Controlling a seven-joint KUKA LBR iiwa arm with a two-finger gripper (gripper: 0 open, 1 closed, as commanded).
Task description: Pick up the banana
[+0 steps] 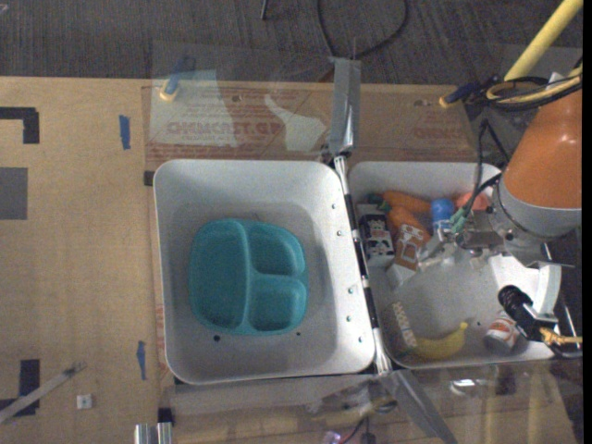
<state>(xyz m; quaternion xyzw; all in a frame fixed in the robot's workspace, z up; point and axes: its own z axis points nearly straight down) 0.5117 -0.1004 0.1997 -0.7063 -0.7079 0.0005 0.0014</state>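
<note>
The banana is yellow and curved, lying near the front wall of the right bin. My gripper hangs over the middle of that bin, farther back than the banana and well apart from it. It is close to a small brown box. Nothing shows between the gripper and the banana except bare bin floor.
The right bin also holds orange carrots, a blue object, a brown packet left of the banana and a small can to its right. A teal divided plate lies in the left bin.
</note>
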